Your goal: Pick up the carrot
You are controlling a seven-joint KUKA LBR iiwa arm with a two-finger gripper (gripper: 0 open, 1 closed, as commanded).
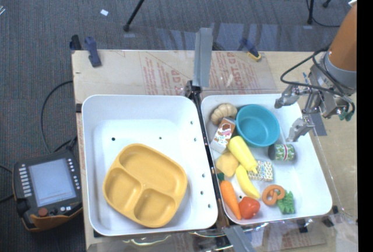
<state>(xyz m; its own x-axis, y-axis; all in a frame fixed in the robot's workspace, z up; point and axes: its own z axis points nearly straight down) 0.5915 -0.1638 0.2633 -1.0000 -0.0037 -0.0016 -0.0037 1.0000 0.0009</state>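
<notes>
Carrot [230, 199] wedged between bin wall and tomato [249, 207]; claw [296, 114], spread wide and empty, risks snagging neighbours.

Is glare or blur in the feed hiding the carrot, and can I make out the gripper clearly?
Camera view: lighting is even, no blown-out glare on the white bins; the carrot reads sharply at the right bin's near-left corner beside a tomato. Soft shadows only. The gripper sits over the bin's far-right edge, slightly soft, and its fingers look spread apart.
</notes>
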